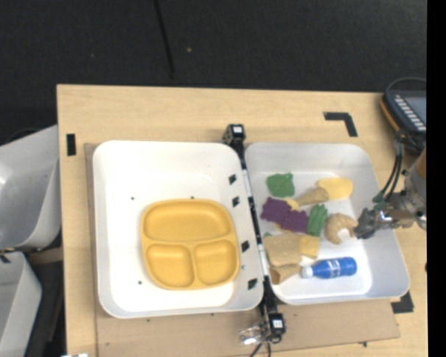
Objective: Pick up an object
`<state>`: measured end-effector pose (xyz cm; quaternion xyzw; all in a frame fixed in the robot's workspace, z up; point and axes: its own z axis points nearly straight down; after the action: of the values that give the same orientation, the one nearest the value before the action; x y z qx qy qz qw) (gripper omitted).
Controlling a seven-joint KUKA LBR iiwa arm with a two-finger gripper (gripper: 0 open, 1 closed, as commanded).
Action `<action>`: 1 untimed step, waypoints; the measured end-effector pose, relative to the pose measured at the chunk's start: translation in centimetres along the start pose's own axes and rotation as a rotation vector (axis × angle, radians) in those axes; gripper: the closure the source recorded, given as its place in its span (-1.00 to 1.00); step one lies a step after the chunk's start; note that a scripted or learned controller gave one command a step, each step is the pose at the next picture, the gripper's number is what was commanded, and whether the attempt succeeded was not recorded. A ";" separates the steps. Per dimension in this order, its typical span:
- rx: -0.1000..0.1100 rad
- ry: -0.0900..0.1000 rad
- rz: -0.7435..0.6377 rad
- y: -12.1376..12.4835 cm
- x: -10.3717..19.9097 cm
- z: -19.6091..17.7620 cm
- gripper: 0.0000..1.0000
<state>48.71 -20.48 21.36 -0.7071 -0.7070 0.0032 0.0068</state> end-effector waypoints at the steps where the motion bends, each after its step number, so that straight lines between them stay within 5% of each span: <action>1: -0.029 -0.006 -0.012 0.3 8.8 -12.4 1.00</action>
<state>49.22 -11.79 33.79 -0.7029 -0.7112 -0.0049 -0.0055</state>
